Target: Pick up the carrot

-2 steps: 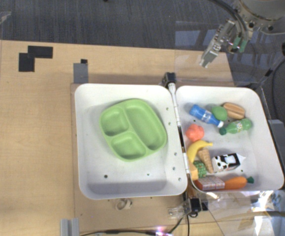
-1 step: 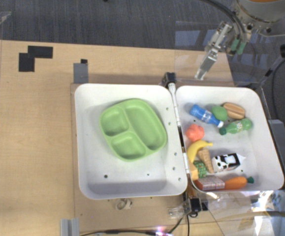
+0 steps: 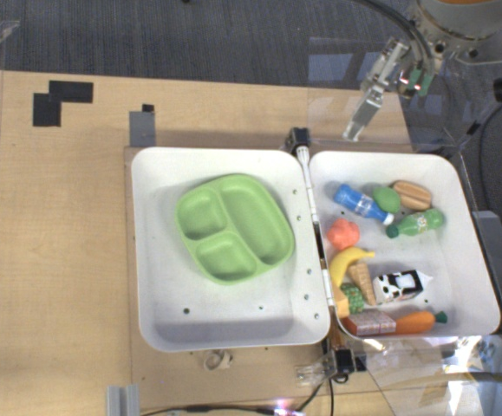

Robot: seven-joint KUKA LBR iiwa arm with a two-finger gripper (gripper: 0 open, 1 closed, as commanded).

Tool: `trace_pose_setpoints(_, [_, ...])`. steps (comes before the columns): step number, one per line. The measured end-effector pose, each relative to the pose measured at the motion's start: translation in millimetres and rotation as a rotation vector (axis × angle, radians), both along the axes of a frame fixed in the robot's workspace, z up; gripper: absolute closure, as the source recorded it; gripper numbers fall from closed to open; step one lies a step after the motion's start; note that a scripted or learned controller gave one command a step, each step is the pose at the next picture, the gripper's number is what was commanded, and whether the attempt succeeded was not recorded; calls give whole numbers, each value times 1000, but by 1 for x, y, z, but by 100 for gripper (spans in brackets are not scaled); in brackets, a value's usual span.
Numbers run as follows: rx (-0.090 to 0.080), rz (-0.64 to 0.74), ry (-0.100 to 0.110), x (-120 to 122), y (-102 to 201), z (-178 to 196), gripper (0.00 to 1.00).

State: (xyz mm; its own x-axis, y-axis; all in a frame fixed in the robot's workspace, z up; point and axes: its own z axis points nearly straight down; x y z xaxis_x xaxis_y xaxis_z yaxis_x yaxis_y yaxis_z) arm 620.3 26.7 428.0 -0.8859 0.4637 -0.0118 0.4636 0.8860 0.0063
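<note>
On the bare wooden bench, two black patches lie near the far left corner. The left white bin holds a green divided plate with three compartments, set roughly in its middle. A ridge with a black clip at its far end separates it from the right white bin, which is crowded with toy food. Near the divider sit a reddish-orange round fruit and, just below it, a yellow banana touching a tan cone-shaped piece. Toward the far side lies a blue bottle, its white cap end beside a green round piece that touches a brown bread roll; a green bottle rests just below those. A black-and-white carton lies in the middle, and a red-brown box sits at the near edge. The carrot lies flat along the near wall of the right bin, just beside that box, its green tip pointing right. The gripper hangs above the bench beyond the far edge of the right bin, well apart from the carrot; whether its fingers are spread or pressed together cannot be told.
</note>
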Motion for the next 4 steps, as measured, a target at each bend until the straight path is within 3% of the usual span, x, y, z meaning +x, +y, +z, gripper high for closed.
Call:
trace_pose_setpoints(2, [0, 0, 0, 0, 0, 0, 0])
trace_pose_setpoints(3, [0, -131, 19, -21, 52, -235, 0])
trace_pose_setpoints(4, [3, -125, -2, -16, 52, -217, 100])
